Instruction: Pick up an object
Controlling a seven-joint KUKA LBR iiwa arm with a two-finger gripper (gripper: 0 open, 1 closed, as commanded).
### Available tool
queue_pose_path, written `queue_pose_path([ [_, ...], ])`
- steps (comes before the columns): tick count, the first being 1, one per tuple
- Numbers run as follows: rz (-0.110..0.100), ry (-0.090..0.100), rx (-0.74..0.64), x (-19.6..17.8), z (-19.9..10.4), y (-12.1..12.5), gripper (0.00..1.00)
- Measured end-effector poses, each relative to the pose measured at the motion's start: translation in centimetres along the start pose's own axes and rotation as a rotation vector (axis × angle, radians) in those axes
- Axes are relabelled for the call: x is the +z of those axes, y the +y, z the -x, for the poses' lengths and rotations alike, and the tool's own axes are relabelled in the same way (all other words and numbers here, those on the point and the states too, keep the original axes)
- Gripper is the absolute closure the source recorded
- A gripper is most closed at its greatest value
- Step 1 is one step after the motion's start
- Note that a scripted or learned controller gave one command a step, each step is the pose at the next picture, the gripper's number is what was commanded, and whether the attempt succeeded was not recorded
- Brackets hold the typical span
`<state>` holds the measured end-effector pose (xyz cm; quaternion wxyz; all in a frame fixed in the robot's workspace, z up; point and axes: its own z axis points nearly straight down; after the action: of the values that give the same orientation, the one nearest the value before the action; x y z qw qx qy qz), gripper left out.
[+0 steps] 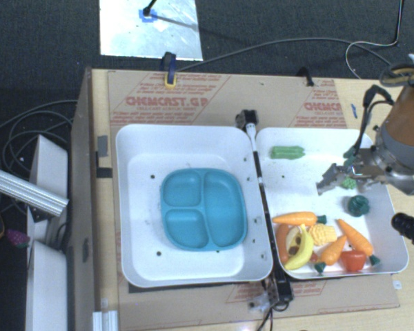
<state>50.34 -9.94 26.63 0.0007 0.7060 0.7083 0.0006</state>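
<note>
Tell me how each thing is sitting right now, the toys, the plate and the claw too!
Blue plate: flat in the left bin.
Green pickle: lying alone near the right bin top.
Dark green toy: sitting below the claw.
Banana: piled with the carrots and corn.
Claw: hovering over the right bin, holding nothing.

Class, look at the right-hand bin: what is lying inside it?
In the right bin: a green pickle, a dark green piece, carrots, a banana, corn and a red piece. Anything under that pile is hidden.
</note>
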Motion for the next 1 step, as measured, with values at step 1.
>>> queue_pose_path([
  [1,0.0,-0.001,0.003,0.74,6.47,2.71,0.0],
])
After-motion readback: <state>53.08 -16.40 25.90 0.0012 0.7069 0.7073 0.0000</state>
